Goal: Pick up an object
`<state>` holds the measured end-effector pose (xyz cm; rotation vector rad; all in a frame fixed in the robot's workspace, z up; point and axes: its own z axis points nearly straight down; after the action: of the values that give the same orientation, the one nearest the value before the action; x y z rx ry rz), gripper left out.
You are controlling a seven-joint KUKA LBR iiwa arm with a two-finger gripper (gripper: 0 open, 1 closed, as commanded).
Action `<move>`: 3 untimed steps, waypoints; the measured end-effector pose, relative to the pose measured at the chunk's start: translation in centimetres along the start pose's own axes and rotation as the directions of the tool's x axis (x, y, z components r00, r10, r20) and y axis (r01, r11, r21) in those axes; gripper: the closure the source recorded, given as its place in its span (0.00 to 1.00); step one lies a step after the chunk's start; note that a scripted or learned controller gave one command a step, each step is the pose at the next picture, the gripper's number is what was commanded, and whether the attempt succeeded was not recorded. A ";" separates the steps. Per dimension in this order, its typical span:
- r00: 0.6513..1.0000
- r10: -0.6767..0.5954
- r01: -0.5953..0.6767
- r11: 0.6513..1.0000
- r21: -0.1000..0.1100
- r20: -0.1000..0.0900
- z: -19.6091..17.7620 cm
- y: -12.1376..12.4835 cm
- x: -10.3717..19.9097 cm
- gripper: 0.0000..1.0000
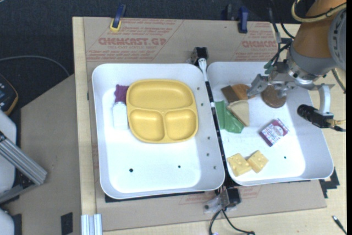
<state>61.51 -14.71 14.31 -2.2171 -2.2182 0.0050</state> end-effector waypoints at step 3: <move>1.000 0.000 0.000 1.000 -0.014 0.004 -1.3 1.1 -0.5 1.00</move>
<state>62.65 -15.21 15.63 -2.2262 -2.2270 -0.0052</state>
